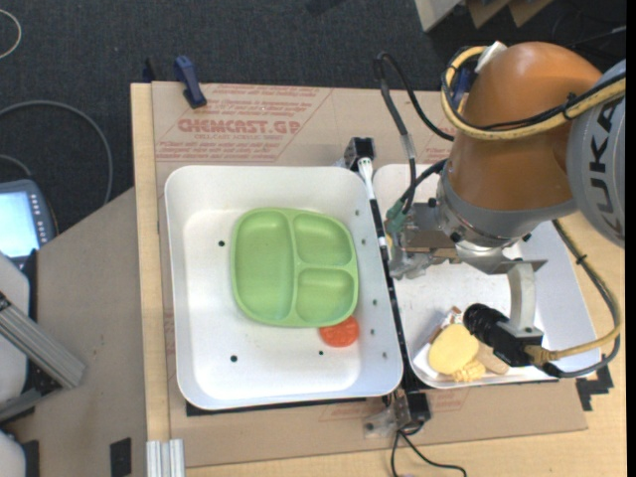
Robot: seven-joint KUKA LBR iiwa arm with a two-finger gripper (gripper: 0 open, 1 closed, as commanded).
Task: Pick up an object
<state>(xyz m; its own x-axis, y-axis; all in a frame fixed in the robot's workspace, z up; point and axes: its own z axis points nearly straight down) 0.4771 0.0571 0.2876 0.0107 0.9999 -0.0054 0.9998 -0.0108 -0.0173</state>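
A green divided plate [294, 265] lies in the left bin [199, 296]. A small orange-red round piece [340, 334] rests against the plate's near edge. In the right bin [571, 276], a yellow rounded object [452, 347] lies in the near left corner, with a small tan piece [470, 371] touching it. My gripper [405, 254] hangs under the orange wrist at the right bin's left wall, up-frame of the yellow object and apart from it. The arm hides most of the right bin.
The two bins meet along a shared wall [383, 266] right beside the gripper. A blue clamp [189, 79] sits on the cardboard [248, 117] beyond the left bin. Cables run over the far edge of the right bin.
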